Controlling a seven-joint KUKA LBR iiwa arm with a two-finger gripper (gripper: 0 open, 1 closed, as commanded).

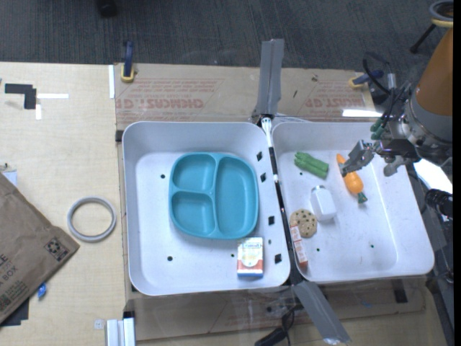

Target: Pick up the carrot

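Hovering over the upper part of the right bin [403,262], the claw [367,157] sits just above and beside the carrot [353,182], which lies on the bin floor near the bin's middle, slightly toward the far wall. Carrot lies just down-left of the claw tip in the camera view, orange body uppermost, green stub [362,197] pointing toward the near-right; its long axis runs roughly from far-left to near-right, at a slant to the bin walls. One dark finger [354,158] reaches down next to the carrot's upper end; it may be touching, hard to say. Whether the fingers are spread or closed I cannot tell from this angle, and nothing shows between them, so no grasp is logged. Neighbours: a green vegetable [311,164] to the left of the carrot, apart from it; a small white block [323,202] just down-left, near; a cookie [305,223] further toward the near wall; a red packet [298,252] against the divider. Left bin [144,207] holds a teal divided plate [215,195] and a small carton [250,258], well clear. A tape ring [92,218] rests on the counter [57,157]. Judgement: the white block is the likeliest obstruction if the claw descends on the carrot's left; approach across the short axis looks open.
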